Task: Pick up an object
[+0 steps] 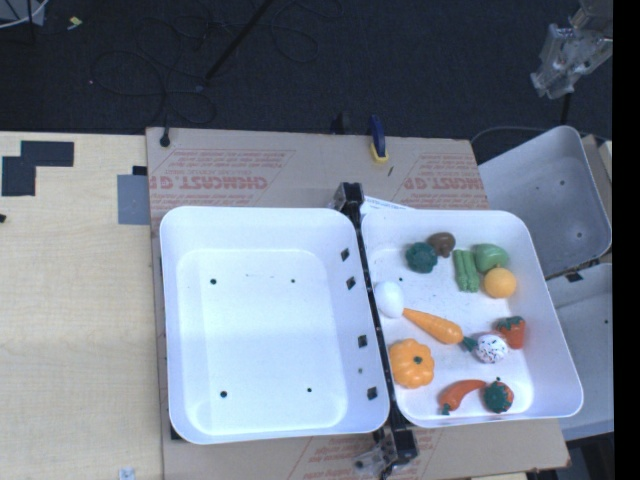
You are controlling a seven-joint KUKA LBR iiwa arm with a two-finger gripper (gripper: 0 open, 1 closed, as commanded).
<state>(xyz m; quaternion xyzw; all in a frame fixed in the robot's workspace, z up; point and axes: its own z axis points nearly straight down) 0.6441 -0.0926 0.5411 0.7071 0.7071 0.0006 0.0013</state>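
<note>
The left bin [260, 328] sits beside the right bin [545, 368], their rims meeting at a row of clips down the middle. All the objects lie in the right bin. The gripper [568, 56] hangs high at the upper right, well apart from both bins and above the dark floor; it is too small and blurred to tell how the claw stands.

In the right bin, the pumpkin [411, 363] rests near the centre divider at the front. The carrot [433, 325] lies slanted just behind it, its thick end near the egg [388, 298]. The green stalks [466, 270] lie beside the orange [499, 283], with a green pepper [489, 256] touching behind. The broccoli [421, 258] and a brown piece [441, 241] sit at the back. A chilli [460, 394] and a strawberry [511, 331] lie toward the front.

The pick appears not yet begun: this is the approach stage. Next, the arm likely needs to swing over the right bin, choose a target, and descend. The pumpkin looks a fair choice, standing somewhat apart from its neighbours.
</note>
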